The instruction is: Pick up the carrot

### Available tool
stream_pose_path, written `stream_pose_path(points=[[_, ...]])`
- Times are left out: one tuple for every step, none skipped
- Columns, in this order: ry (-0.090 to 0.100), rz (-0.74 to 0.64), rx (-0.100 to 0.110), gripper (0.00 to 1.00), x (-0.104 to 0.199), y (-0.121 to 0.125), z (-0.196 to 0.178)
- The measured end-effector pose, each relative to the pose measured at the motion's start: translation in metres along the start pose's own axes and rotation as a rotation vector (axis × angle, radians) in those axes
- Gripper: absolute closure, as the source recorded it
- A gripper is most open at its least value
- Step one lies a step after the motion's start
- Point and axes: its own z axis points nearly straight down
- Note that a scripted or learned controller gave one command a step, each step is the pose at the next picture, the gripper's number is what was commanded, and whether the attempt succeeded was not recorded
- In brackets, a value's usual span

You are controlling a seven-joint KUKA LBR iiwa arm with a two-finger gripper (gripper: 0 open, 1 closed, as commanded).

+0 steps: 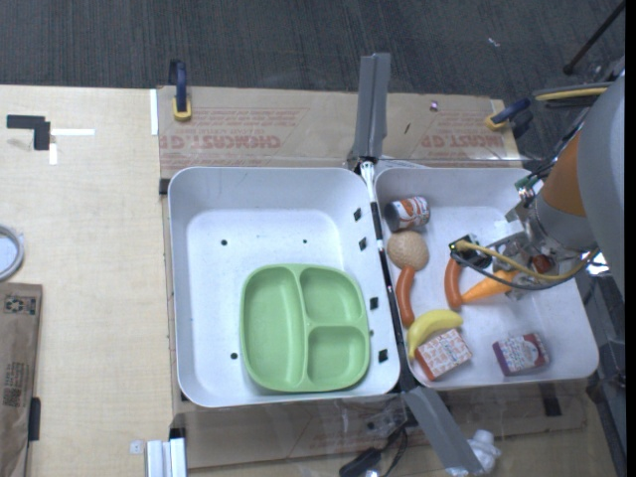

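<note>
The carrot (485, 289) is a tapered orange piece lying in the right bin (566, 366), with its thin end pointing left. A second, curved orange piece (453, 282) stands just left of it, touching or nearly touching it. My gripper (527, 266) hangs low over the carrot's thick right end, at the middle right of that bin. The wrist and its fittings hide where the gripper meets the carrot.
In the right bin are also a small can (409, 210), a brown round item (407, 250), a red-orange sausage (404, 294), a banana (434, 324) and two small boxes (442, 354) (520, 353). The left bin (199, 266) holds a green divided plate (305, 326).
</note>
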Motion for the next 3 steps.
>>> stream_pose_path(points=[[-0.005, 0.005, -0.002, 1.0, 0.021, 0.0, 0.001], [-0.004, 0.004, -0.003, 1.0, 0.058, -0.005, 0.001], [-0.015, -0.331, 0.007, 1.0, 0.086, 0.01, 0.009]])
